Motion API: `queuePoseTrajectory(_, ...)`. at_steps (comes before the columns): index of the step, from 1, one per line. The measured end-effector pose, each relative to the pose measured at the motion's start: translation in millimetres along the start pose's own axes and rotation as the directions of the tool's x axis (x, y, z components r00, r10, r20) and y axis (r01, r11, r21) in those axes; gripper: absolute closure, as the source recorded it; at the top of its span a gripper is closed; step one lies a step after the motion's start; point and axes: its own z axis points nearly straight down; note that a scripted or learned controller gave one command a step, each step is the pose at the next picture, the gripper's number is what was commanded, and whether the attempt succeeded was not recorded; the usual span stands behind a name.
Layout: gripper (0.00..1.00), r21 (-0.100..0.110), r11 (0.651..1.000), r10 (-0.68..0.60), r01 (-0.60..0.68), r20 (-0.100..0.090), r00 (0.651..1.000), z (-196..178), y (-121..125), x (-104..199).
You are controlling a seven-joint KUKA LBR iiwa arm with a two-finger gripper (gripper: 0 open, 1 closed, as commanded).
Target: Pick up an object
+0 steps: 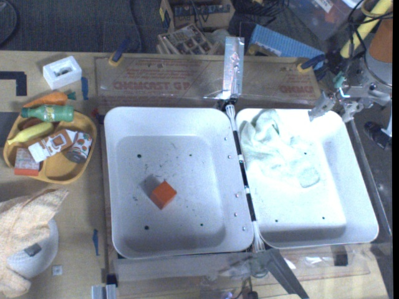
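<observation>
Orange block [164, 195], near the middle of the left bin [124, 123], likely light and rigid, best pinched across flat sides; gripper [330, 104], finger state indiscernible, hovers over the right bin's [361, 223] far corner.

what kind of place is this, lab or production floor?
Most likely a robotics lab bench. Two white bins sit side by side for pick trials, one holding an orange block. Cables and boxes clutter the floor behind, and a yellow bowl holds spare items.
</observation>
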Motion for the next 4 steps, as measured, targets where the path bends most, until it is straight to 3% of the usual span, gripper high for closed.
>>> queuePoseTrajectory(1,0.00,-0.002,1.000,-0.026,0.026,0.001,1.000,134,-63,-3)
queuePoseTrajectory(2,0.00,-0.005,0.956,-0.292,0.292,0.002,0.956,140,-58,23)
queuePoseTrajectory(3,0.00,-0.003,0.998,-0.069,0.069,0.003,0.998,102,10,38)
queuePoseTrajectory(4,0.00,-0.002,0.980,-0.199,0.199,0.001,0.980,137,-10,-23)
